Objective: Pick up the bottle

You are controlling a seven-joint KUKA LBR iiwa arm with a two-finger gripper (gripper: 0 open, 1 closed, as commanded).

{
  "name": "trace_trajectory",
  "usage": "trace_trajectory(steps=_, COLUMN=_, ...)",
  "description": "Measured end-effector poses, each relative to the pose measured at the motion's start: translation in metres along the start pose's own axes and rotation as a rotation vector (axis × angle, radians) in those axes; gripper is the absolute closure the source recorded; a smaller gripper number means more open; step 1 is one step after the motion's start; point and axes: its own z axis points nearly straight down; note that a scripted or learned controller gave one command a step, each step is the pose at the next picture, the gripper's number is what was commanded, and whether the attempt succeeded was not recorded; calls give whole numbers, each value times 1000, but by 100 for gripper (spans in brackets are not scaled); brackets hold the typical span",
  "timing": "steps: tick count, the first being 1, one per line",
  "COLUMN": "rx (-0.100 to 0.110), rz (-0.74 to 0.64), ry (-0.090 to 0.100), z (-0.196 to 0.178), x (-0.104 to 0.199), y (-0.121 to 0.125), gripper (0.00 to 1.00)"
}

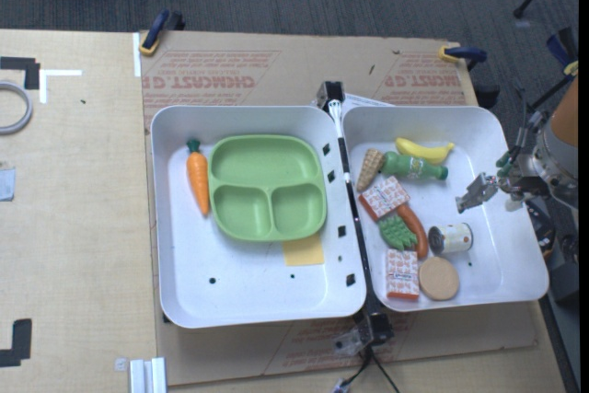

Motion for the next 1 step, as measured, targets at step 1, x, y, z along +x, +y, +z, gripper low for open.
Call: trace_trajectory(steps=1, rx=-1, rz=0, ry=-1, z=-10, x=0, y=1, gripper=100)
